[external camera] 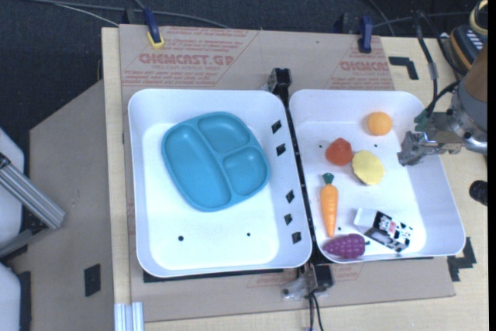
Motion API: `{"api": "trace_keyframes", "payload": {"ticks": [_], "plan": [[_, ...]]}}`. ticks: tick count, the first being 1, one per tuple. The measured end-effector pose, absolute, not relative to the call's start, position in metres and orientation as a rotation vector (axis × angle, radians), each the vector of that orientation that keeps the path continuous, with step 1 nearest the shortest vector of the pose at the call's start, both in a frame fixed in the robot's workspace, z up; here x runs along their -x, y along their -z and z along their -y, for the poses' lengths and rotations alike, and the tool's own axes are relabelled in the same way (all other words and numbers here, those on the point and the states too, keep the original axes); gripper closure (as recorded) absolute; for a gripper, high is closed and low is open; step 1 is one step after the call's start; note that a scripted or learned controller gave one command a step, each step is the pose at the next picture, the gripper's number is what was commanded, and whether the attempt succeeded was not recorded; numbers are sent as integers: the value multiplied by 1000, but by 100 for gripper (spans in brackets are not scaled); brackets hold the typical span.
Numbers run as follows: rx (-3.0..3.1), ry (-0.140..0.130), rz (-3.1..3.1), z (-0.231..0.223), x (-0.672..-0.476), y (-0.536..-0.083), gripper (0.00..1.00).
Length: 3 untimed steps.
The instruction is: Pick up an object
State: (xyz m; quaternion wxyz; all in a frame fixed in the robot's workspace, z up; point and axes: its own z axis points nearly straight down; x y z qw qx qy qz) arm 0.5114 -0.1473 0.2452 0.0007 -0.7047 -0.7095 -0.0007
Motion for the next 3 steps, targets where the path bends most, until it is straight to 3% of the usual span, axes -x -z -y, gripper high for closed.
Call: {"api": "trace_keyframes", "payload": {"ticks": [2,3], "plan": [[2209,-1,2225,49,-511,-244,100],[2210,-5,2223,0,-522,-229,100]]}}
